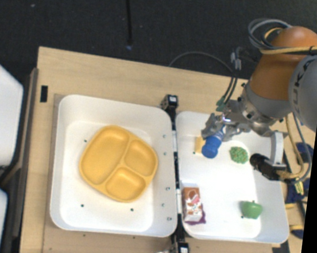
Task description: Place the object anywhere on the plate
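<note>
Arm [282,70] enters frame from 2 o'clock, orange band uppermost, grey wrist below it angled down toward 8 o'clock. Gripper [215,137] sits at frame 3 o'clock, slightly above centre height, pointing downward. Cables loop over the top of the arm at 1 o'clock.

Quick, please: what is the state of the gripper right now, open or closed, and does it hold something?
Gripper: over the right bin, at the blue object; open or closed cannot be told.

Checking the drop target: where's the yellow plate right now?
The yellow plate lies in the left bin, about centred, across the divider from the carton in the right bin.
</note>
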Robot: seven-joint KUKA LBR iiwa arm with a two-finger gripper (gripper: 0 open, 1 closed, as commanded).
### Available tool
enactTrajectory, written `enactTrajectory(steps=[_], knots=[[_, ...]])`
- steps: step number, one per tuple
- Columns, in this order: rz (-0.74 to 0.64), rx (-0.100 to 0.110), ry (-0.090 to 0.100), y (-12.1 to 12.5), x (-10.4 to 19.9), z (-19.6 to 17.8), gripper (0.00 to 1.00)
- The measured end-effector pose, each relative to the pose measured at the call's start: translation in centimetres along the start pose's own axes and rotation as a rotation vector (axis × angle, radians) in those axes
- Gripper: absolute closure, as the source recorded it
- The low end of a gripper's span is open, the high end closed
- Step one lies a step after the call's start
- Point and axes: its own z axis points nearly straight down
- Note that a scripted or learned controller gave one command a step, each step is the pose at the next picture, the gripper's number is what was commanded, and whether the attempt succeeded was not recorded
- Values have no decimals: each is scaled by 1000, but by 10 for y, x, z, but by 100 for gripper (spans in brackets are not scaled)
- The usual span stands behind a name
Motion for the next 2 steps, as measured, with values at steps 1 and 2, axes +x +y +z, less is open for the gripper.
enactTrajectory(steps=[1,2], knots=[[-1,0,1,10,53,-1,100],[1,3,0,12,99,8,100]])
